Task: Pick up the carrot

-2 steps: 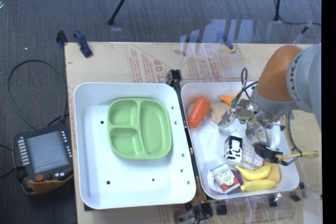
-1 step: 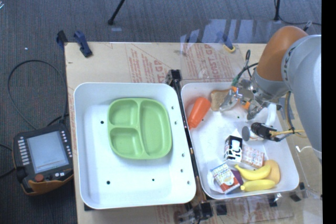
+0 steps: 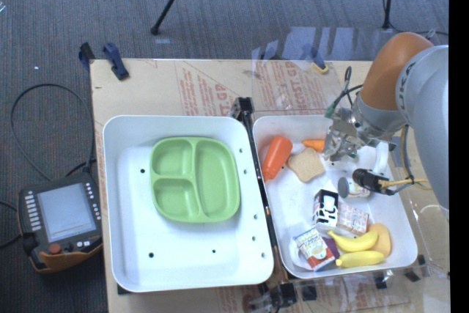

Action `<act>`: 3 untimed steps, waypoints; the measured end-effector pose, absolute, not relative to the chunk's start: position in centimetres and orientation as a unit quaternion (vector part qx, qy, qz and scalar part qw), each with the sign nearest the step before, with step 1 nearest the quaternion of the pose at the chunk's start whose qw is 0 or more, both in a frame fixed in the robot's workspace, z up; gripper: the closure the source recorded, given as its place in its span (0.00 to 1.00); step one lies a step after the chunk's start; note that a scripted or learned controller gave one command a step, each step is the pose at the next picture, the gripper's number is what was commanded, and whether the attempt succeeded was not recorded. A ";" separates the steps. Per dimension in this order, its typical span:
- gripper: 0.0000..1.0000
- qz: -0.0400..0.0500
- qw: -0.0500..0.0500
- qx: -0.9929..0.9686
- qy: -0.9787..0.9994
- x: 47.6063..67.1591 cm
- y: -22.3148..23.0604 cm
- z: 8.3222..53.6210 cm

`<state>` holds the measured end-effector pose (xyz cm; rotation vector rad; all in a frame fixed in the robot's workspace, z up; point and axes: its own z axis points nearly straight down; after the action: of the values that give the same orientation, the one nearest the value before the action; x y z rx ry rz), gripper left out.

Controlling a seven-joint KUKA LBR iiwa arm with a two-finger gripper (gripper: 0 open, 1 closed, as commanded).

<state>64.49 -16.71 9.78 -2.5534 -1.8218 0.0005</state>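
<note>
1. Over the right bin [image 3: 410,234], the arm [image 3: 410,91] is reaching in from the right.
2. At that bin's far edge, the gripper [image 3: 338,146] is hovering; jaw state cannot be determined.
3. Just left of the jaws, the carrot [image 3: 314,144] is lying near a bread slice [image 3: 305,166].

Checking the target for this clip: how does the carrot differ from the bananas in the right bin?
The carrot is orange, a single thick piece at the right bin's left wall; the bananas are yellow, a curved pair near its front right corner. The carrot lies nearer the claw. Both share that bin.
</note>
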 end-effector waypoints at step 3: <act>0.00 0.002 0.003 -0.847 -0.532 64.4 -18.4 8.7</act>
<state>64.41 -18.39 8.66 -2.6556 -1.6688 0.0056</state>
